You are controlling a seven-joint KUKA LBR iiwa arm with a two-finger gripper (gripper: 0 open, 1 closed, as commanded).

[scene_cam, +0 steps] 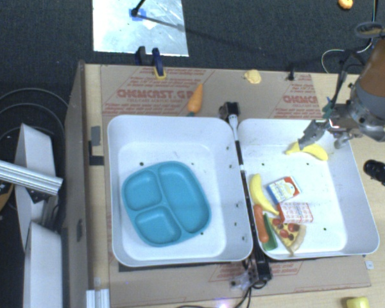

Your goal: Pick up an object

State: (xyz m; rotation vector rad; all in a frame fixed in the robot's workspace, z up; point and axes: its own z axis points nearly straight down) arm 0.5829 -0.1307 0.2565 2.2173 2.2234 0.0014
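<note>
My gripper (325, 137) hangs over the back right part of the right bin (353, 191), its fingers spread open. A small yellow banana-shaped piece (312, 151) lies on the bin floor just below and in front of the fingertips, not held. Farther forward in the same bin lie a larger yellow banana (262, 195), a small white and blue carton (283, 188), a pink and white box (297, 212), an orange and red vegetable (264, 227) and a pizza slice (291, 233).
The left bin (135, 140) holds a blue divided plate (165, 202). An orange carrot (195, 98) and a yellow lump (252, 76) lie on the cardboard behind the bins. A black divider (239, 165) runs between the bins.
</note>
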